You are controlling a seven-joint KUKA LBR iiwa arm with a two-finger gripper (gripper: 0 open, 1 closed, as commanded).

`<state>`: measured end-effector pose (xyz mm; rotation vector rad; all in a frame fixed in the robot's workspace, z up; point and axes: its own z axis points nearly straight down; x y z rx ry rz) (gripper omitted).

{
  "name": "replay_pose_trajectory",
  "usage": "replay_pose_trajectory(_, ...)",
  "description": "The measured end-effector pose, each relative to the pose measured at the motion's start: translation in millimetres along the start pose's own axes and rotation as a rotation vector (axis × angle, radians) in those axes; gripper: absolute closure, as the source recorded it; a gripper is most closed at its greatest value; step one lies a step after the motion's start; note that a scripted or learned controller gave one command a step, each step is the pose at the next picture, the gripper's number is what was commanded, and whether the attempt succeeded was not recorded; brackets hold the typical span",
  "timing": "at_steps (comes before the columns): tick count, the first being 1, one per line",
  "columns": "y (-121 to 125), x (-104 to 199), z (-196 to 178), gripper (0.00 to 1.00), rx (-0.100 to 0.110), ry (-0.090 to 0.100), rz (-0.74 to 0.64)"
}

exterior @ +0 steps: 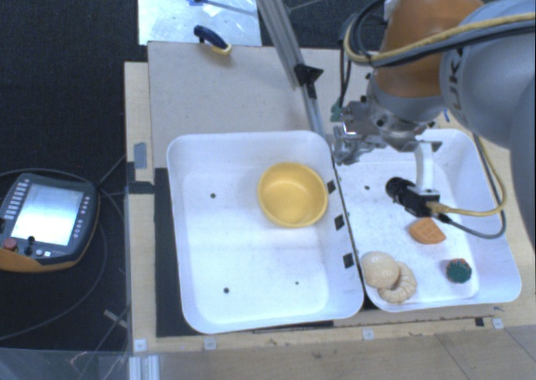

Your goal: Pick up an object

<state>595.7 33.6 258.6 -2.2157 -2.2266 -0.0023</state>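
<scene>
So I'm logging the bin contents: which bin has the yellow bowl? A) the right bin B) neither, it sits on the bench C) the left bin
C: the yellow bowl sits upright in the left bin, near its right wall; the right bin holds small items.

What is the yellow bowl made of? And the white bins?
The yellow bowl looks like smooth plastic: one even colour with a soft shine, though the view cannot rule out glazed ceramic. The white bins look like thin moulded plastic, with rounded corners, a raised rim and a matte-glossy surface.
</scene>
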Motion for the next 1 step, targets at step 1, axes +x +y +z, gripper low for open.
replay_pose_trajectory(1,-24.9,53.5,16.2,1.0,0.001,0.0,0.0)
